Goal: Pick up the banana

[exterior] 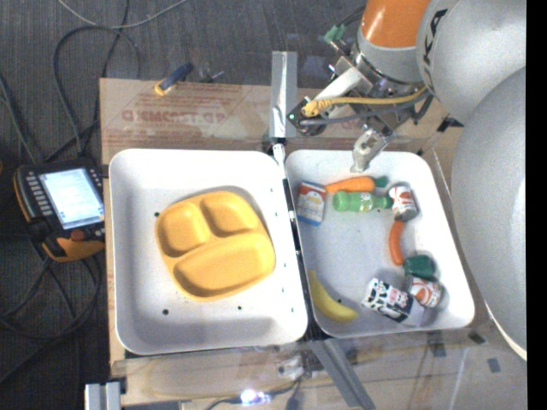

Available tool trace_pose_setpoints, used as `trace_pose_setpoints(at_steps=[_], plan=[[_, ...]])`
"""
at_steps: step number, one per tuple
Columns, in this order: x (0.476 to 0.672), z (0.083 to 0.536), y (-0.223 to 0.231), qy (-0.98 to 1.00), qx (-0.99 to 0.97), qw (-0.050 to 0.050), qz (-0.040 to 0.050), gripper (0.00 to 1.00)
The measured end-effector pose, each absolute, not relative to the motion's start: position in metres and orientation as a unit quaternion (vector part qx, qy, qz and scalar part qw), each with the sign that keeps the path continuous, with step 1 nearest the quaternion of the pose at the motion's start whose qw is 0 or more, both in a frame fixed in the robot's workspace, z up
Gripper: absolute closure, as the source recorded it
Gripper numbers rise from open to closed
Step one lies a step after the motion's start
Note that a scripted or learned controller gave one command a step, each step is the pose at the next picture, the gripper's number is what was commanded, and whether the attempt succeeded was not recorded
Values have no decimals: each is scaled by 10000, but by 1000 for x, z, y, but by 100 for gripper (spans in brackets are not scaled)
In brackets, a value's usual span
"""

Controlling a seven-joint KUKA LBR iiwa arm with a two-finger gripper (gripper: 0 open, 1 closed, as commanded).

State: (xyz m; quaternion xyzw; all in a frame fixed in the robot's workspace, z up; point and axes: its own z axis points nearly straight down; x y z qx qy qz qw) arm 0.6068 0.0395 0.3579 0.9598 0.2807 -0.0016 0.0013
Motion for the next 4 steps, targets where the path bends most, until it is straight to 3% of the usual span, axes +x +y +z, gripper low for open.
trace_pose_setpoints(at_steps=[1, 2, 3, 4], plan=[[482, 238, 90, 3631, 9317, -5, -41, 0], [487, 91, 145, 3496, 9369, -7, 48, 0], [481, 105, 126, 2969, 9549, -6, -41, 0], [485, 92, 115, 3010, 9536, -71, 34, 0]])
